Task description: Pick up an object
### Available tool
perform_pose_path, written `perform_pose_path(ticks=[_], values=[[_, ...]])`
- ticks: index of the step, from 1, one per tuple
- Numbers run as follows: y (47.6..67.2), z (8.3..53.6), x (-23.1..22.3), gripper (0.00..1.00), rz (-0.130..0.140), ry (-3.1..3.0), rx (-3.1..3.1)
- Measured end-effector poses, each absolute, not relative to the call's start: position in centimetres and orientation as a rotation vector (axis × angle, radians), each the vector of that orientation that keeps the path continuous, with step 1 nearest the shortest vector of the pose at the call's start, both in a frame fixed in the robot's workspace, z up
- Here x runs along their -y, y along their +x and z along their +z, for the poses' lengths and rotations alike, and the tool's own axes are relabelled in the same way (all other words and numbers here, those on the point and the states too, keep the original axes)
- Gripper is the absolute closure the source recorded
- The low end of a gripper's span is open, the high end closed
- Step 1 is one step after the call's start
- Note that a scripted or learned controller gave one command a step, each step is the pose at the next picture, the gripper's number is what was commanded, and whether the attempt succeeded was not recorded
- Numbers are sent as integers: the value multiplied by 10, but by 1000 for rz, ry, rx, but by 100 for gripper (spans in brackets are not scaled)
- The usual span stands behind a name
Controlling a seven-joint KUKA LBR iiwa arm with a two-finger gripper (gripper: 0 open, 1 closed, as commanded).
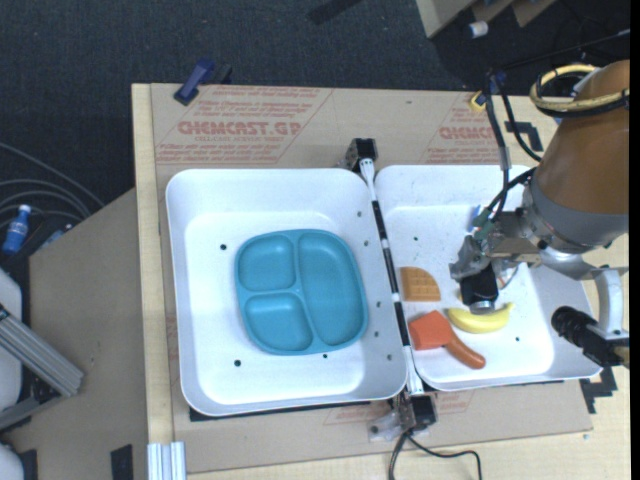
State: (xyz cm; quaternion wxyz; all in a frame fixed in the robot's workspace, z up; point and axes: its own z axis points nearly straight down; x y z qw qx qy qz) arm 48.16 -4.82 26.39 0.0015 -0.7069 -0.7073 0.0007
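Observation:
In the right bin [440, 203] lie a yellow banana [480, 319], a tan waffle piece [420, 284], an orange-red wedge [430, 331] and a red-brown sausage [466, 352]. My gripper [478, 288] reaches down from the right and hangs just above the banana's upper edge, its dark tip touching or nearly touching it. Nothing is visibly lifted. A blue divided plate [299, 290] rests in the left bin [200, 218].
The bins share a black divider rail [385, 258] with clamps at both ends. The arm's grey body [585, 183] covers the right bin's far right side. Brown cardboard [240, 123] surrounds the bins; a blue clip [193, 83] lies at its back left.

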Motion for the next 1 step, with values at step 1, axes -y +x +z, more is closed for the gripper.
perform_pose_path(ticks=[1], values=[[528,254,95,100,0,-2223,2221]])
